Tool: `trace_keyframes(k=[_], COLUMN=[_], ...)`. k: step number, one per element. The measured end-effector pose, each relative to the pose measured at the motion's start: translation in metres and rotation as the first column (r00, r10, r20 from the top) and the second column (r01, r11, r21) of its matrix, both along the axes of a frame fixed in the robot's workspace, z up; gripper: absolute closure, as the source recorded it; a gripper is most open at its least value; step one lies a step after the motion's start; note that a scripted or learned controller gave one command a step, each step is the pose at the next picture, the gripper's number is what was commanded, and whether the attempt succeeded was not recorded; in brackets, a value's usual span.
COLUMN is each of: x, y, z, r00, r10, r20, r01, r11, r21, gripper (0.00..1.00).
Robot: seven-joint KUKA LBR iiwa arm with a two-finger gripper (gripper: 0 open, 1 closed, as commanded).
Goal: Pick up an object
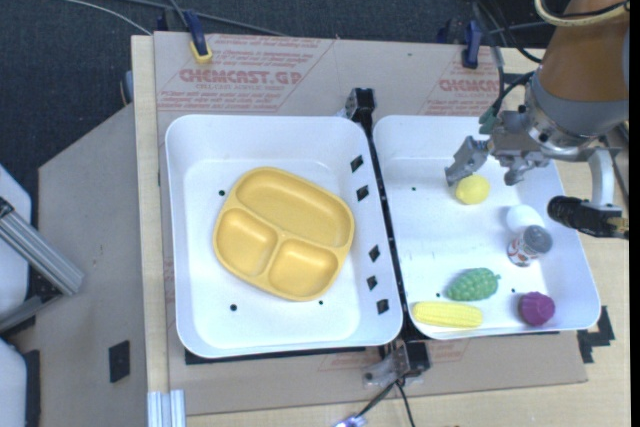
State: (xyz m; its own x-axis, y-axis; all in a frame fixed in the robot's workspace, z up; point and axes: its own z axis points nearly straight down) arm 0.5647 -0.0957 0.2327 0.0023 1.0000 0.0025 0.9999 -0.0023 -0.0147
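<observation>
My gripper [491, 165] hangs over the back of the right bin [430, 233], fingers spread open on either side above a small yellow lemon [472, 190]. Nothing sits between the fingers. Further forward in the same bin lie a green bumpy fruit [472, 284], a yellow corn cob [447, 315], a purple grape bunch [536, 308] and a small white and grey bottle [527, 242].
The left bin [195, 225] holds a yellow divided plate [284, 232]. A black clip strip runs along the wall between the bins [375, 215]. Cardboard backs the bins, with clamps at the far edge.
</observation>
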Motion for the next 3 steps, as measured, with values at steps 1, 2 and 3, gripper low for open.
trace_keyframes(k=[1, 2, 3], x=[0.002, 0.011, 0.009], y=[0.0, 0.002, 0.003], z=[0.006, -0.051, -0.115], r00=[1.0, 1.0, 1.0], r10=[0.003, 0.002, 0.002], r20=[0.013, 0.008, 0.005], r01=[-0.003, -0.002, -0.002], r11=[1.0, 1.0, 1.0], r21=[-0.001, 0.0, 0.0], gripper=[0.0, 0.0, 0.0])
